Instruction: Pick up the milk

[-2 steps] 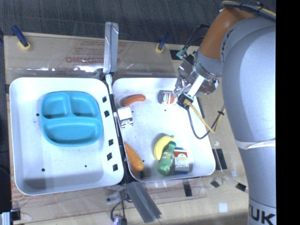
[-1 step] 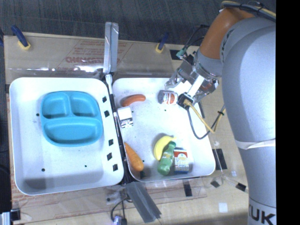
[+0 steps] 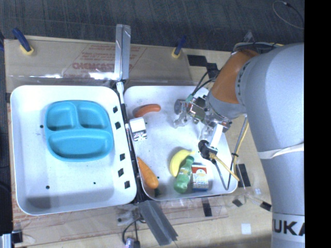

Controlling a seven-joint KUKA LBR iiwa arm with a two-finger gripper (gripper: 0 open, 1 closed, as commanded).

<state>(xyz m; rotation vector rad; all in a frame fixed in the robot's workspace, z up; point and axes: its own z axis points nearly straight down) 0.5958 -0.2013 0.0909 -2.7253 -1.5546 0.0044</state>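
The milk (image 3: 137,128) is a small white carton with dark print. It lies in the right bin (image 3: 165,94) against the left wall, just below a sausage (image 3: 147,109). My gripper (image 3: 179,114) hovers over the upper middle of the right bin, about a hand's width to the right of the milk and apart from it. Its fingers stand open, pointing left and down, with nothing between them.
Along the right bin's lower part lie a carrot (image 3: 148,174), a banana (image 3: 178,160), a green bottle (image 3: 183,178) and a red and white carton (image 3: 199,176). The left bin (image 3: 20,154) holds a blue divided tray (image 3: 79,129). Bare floor lies between the milk and the banana.
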